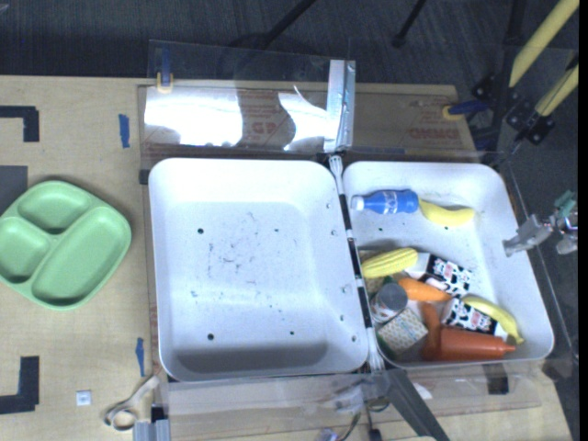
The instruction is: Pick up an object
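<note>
A: Objects for picking all lie in the right bin (514,211): blue bottle (386,202) and a banana (447,214) along the far side; corn cob (389,263), carrot (424,291), second banana (494,316), a black-and-white carton (447,273) and a large orange-red piece (469,344) heaped near the front corner.

B: Gripper position?

A: Gripper (533,237) sits at the bin's right rim, apart from every item. Nothing is between its fingers. Cannot tell how wide they stand; too small and blurred at the frame edge.

B: Left bin (184,186)?

A: Bare white floor with scuffs. Green divided plate (62,243) lies on the bench well to its left.

B: Risks from here?

A: Judgement only. The front heap is crowded, items touching and overlapping, so a descent there could pinch two things or skid off a rounded one. The bottle and far banana lie almost touching; closing on either may nudge the other. A start this close to the rim risks clipping the wall.
</note>
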Robot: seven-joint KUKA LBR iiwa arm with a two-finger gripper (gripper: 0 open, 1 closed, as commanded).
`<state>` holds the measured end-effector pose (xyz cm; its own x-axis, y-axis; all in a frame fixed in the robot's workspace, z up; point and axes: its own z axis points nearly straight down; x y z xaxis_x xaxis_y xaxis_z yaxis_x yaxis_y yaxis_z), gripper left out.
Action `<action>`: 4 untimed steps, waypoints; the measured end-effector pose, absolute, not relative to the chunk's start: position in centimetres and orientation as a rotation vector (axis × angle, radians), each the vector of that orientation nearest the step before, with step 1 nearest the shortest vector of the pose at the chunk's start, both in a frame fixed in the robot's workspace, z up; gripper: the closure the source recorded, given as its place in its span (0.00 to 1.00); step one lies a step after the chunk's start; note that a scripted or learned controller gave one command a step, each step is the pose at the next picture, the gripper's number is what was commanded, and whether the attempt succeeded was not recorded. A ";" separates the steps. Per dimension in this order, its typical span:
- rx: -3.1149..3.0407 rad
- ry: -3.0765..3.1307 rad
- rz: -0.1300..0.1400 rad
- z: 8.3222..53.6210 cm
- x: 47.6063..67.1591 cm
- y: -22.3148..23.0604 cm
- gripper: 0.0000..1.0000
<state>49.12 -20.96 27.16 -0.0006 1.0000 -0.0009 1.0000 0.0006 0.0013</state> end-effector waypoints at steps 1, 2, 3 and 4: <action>1.846 2.536 0.002 24.5 57.9 -21.8 0.00; 1.759 2.597 0.002 21.3 65.0 -22.2 0.00; 1.550 2.729 0.002 14.3 66.9 -22.0 0.00; 1.205 2.896 0.003 16.0 63.4 -17.6 0.00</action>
<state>63.44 -17.62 16.03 -0.7048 0.7094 -0.0032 0.7094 0.7048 0.0036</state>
